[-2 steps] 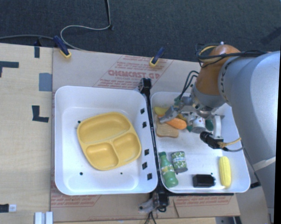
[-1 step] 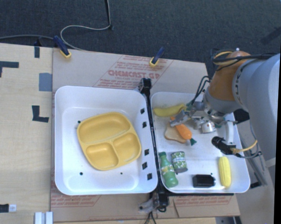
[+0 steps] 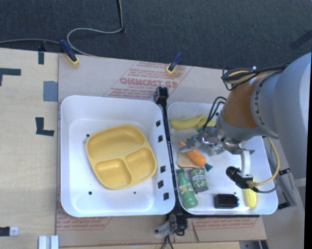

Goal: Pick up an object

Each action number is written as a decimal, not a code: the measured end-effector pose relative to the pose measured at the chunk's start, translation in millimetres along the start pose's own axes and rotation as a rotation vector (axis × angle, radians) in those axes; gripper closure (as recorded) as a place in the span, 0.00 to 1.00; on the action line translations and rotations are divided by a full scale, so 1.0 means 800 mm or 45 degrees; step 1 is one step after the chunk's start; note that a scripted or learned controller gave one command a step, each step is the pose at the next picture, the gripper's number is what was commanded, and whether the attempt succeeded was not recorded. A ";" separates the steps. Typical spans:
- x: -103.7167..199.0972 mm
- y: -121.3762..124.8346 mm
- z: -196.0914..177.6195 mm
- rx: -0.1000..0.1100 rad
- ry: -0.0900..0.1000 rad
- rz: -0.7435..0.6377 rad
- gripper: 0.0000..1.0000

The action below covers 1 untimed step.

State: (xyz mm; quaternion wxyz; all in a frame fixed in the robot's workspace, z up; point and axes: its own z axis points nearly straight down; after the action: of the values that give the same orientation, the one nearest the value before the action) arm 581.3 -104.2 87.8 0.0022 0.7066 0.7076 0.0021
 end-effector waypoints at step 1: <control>0.003 -0.017 -0.002 0.003 -0.001 0.003 0.00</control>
State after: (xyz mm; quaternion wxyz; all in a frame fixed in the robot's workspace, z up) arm 567.9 -101.5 89.7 0.0015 0.7075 0.7067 0.0011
